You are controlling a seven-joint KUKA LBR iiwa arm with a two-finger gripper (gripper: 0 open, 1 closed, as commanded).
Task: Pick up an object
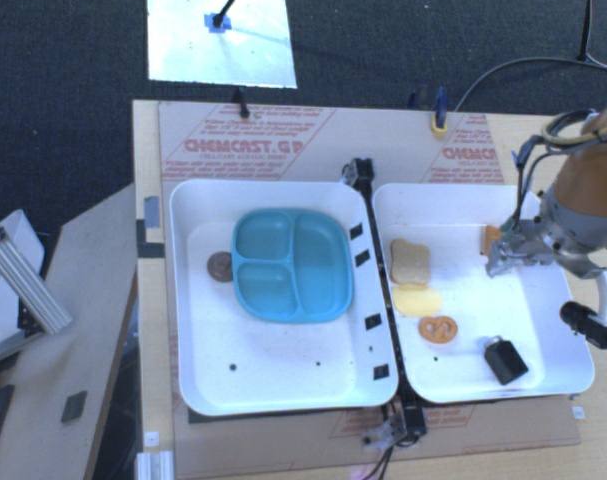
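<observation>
The left shallow white plastic bin (198,368) holds a light-blue plastic plate with three compartments (289,265), lying flat near the bin's middle and a little toward the far wall. Just beside the plate's left edge, touching or nearly touching it, lies a small round brownish disc (220,266). A row of black clips (373,320) runs along the seam where the two bins meet.

The right shallow white plastic bin (463,208) carries several small things. Nearest the seam lies a tan slice of toy bread (411,260), flat on the floor. Just in front of it sits a pale yellow oval piece (416,299), close to the bread or touching it. Near that, further toward the front, is an orange pretzel-shaped toy (439,329). Toward the front right corner lies a black rectangular block (505,359), turned at an angle and well apart from the pretzel. By the far right part of the bin a small orange piece (493,238) shows, partly hidden by the arm's end.

The grey arm with the orange band reaches in from the right, and its metal two-finger gripper (507,254) is low over the bin floor just beside that orange piece. Whether the claw is released, clenched or grasping the piece cannot be told from this angle.
</observation>
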